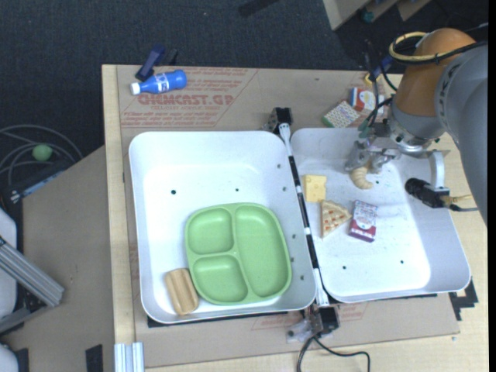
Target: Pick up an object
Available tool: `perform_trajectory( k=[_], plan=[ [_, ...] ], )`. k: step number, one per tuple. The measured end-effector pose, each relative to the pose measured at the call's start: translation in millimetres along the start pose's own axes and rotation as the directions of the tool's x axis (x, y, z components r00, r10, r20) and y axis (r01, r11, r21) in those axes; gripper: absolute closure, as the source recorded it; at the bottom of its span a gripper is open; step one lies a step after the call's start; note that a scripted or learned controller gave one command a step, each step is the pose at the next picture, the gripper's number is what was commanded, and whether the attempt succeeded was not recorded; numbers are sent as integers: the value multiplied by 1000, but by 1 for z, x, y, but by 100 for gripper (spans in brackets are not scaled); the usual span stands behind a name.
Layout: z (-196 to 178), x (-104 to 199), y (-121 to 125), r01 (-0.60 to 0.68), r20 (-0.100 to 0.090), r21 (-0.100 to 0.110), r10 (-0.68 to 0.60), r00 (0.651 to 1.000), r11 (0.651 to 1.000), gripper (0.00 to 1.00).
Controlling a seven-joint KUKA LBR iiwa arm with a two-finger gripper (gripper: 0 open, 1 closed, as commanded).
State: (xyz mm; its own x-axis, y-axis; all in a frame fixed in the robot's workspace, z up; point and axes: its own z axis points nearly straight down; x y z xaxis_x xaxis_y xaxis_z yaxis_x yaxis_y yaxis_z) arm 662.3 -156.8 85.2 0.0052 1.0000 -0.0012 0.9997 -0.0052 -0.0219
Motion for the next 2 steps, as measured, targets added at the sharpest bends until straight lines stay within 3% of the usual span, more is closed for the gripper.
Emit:
perform_trajectory(
  k=[1, 2],
  plan=[
    [-1, 62, -21, 6, -2, -25, -6, 1000, 1000, 100],
    [-99, 125, -82, 7, -2, -23, -7, 1000, 1000, 100]
  ],
)
